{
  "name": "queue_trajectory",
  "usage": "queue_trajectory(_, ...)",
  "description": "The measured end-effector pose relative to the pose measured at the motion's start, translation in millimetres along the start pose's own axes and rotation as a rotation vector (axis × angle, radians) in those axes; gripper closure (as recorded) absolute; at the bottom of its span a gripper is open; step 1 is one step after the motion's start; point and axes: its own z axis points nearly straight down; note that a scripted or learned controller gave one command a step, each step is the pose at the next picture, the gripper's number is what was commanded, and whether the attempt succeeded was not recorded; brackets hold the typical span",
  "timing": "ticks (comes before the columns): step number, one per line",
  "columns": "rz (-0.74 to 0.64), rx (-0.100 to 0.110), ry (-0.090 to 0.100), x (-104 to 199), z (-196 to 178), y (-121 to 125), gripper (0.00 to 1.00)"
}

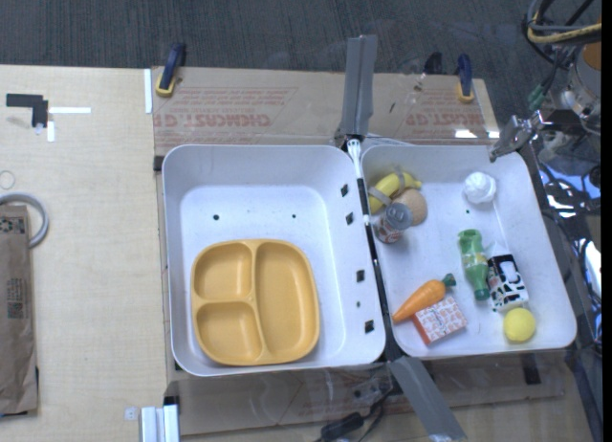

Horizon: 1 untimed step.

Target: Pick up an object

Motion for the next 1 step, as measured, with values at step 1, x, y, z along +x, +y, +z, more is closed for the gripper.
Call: queue_trajectory(1,0.169,0.001,0.000,12.9,31.3,1.5,0.00)
